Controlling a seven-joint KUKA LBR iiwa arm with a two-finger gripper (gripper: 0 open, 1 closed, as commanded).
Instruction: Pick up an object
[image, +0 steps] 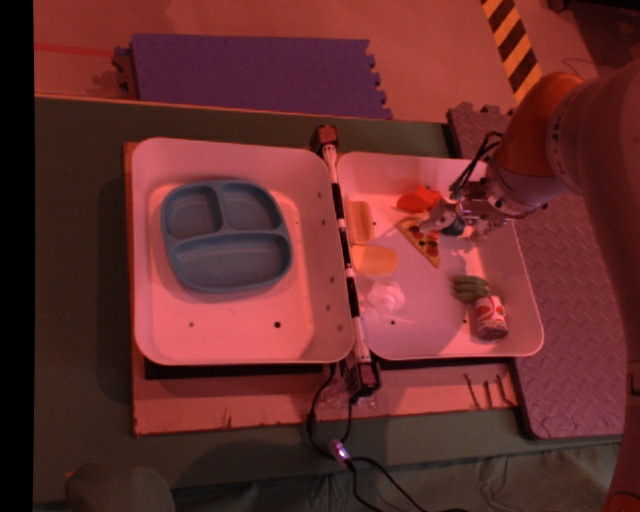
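My gripper (437, 221) hangs over the right bin (520, 270), in its upper middle part. Its tip sits just above a pizza slice toy (421, 241) and right beside an orange-red piece (417, 199). Lower right in the same bin lie a green object (468, 287) and a red and white can (490, 316). A yellow piece (360, 220) and a pale yellow round piece (373, 260) rest near the bin's left wall, with a clear crumpled item (386, 298) below them.
The left bin (180, 330) bears a blue divided plate (226, 236). A divider rail (343, 250) runs between the bins. Purple foam mats lie at the back (250, 72) and on the right (580, 330). Cables trail off the bench front (340, 450).
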